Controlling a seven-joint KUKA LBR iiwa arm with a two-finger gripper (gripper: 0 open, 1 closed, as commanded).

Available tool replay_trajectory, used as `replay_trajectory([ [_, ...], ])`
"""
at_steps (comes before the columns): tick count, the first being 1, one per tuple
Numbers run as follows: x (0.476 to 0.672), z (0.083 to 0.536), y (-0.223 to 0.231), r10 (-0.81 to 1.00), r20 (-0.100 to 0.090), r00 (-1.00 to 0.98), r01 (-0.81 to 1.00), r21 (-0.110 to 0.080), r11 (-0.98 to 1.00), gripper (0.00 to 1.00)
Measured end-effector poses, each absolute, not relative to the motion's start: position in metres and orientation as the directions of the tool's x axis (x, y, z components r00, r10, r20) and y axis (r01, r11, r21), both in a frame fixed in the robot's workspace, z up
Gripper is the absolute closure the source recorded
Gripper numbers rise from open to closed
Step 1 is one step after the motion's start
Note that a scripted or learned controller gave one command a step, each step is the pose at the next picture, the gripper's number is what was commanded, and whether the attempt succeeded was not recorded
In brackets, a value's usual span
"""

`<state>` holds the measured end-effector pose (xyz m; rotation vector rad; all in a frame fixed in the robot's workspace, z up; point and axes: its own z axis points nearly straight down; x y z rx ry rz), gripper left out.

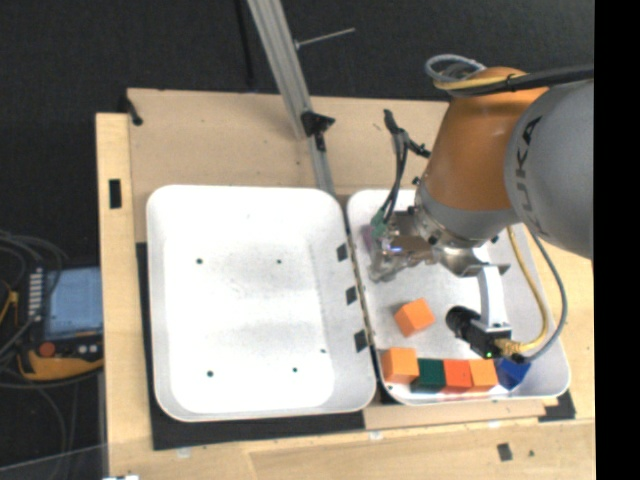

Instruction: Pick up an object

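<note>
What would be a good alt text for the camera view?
A grey and orange robot arm reaches over the right white bin, which holds a lone orange block and a row of orange, green and blue blocks along its near edge.

Both bins are white: the left bin [245, 298] carries a faint grey smudge and a few dark dots, while the right bin [545, 383] holds the blocks. One orange block [414, 316] lies apart from the others. Along the near wall sit another orange block [401, 364], a dark green block [431, 374], an orange-red block [458, 373], a lighter orange block [483, 372] and a blue block [512, 371]. The arm [520, 158] is grey with an orange band. The bench [220, 138] is pale tan.
</note>
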<state>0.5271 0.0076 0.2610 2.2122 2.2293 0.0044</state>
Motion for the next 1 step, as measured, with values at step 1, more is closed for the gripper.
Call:
replay_trajectory([
  [1, 0.5425, 0.2584, 0.0522, 1.0, 0.0, -0.006, 1.0, 0.003, 0.006, 1.0],
])
